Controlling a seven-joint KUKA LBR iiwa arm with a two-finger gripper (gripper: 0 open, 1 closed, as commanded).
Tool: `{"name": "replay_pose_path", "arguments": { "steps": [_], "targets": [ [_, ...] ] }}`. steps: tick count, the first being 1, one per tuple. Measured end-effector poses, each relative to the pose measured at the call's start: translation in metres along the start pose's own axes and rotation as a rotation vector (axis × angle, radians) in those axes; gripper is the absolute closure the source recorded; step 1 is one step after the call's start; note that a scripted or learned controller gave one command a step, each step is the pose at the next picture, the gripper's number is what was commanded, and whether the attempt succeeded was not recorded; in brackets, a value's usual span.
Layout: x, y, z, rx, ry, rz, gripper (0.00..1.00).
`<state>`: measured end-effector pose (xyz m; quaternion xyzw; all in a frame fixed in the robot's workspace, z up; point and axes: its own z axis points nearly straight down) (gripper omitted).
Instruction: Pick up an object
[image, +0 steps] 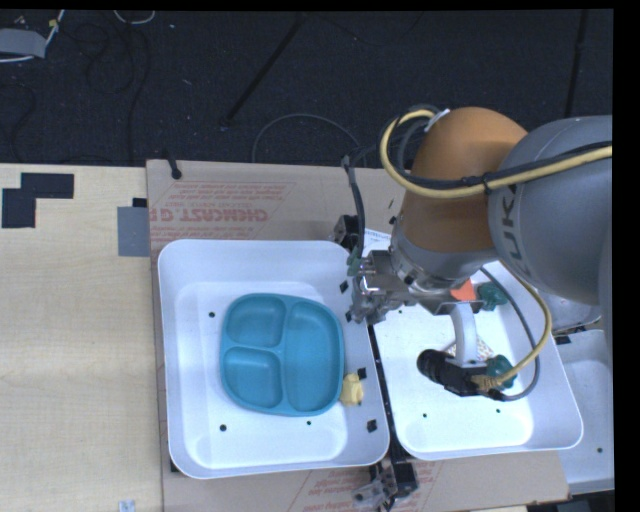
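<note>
Apparently no pick yet: the gripper (372, 288) hangs low at the inner edge of the right bin (470, 425), nothing visibly held, and whether it's spread or closed I can't tell. A yellow piece (351, 388) lies in the left bin (200, 440) just beside the blue plate (280, 352); an orange bit (463, 290) sits under the arm

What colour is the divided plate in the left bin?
Turquoise blue all over; the plate shows best in the camera view.

Fixed overhead camera, slanted down, both bins (170, 300)
</note>
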<state>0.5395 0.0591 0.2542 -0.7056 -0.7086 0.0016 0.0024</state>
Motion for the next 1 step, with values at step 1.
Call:
{"name": "replay_pose_path", "arguments": {
  "steps": [1],
  "targets": [
    [0.0465,-0.0308,0.0221,0.003,-0.001,0.001,1.0]
  ]
}}
